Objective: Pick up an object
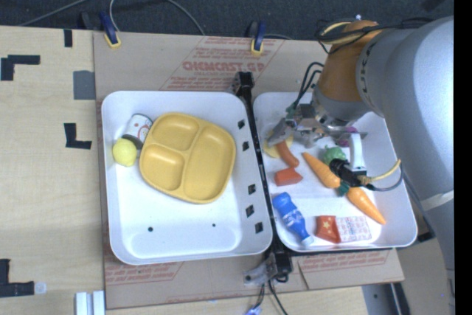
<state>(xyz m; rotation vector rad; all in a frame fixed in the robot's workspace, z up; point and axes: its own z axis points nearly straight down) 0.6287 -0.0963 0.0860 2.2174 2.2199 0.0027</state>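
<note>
My gripper hangs low over the far left part of the right bin, with the grey arm and its orange band reaching in from the right. Just below it lies a small orange sausage-shaped toy, and under that a red-orange piece. Two toy carrots lie across the middle of the bin. A blue bottle and a red and white packet sit near the front wall. A green item lies partly under the wrist.
The left bin holds a yellow divided plate, a yellow ball and a small can at its left side. A black divider separates the bins. Clamps stand at the bench's far edge.
</note>
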